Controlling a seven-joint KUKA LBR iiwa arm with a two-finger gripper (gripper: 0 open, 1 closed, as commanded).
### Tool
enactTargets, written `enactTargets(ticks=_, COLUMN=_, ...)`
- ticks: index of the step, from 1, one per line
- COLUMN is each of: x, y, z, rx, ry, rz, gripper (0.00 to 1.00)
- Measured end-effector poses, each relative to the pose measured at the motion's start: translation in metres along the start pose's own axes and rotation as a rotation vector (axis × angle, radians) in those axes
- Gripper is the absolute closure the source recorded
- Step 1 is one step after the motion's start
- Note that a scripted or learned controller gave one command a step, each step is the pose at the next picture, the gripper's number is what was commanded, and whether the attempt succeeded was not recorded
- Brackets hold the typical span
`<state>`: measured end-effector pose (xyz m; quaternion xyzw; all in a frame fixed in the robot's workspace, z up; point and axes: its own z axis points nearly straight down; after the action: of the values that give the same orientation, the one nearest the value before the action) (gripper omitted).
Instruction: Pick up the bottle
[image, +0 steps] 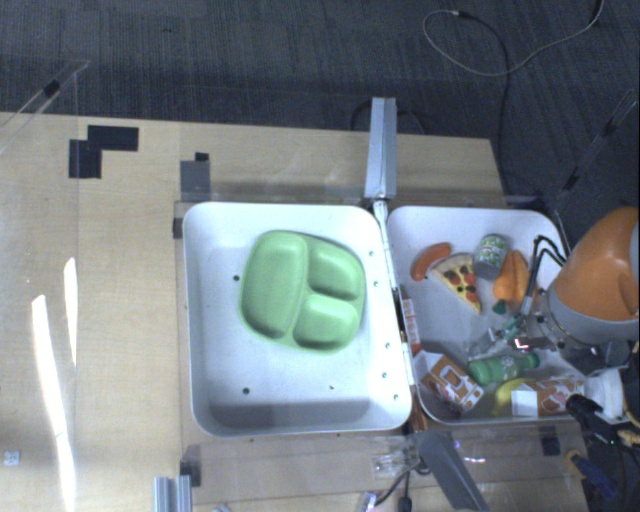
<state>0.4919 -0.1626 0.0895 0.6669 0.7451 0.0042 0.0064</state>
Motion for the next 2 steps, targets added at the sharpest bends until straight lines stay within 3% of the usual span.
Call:
enactTargets(ticks=1, x=-0.01, y=-0.001, z=0.0, rx=0.0, ry=0.002, rz=-0.021, gripper=0.0)
enactTargets(ticks=2, x=0.054, y=0.006, z=0.0, rx=-0.002, ry=0.0, rz=-0.053, gripper=0.0)
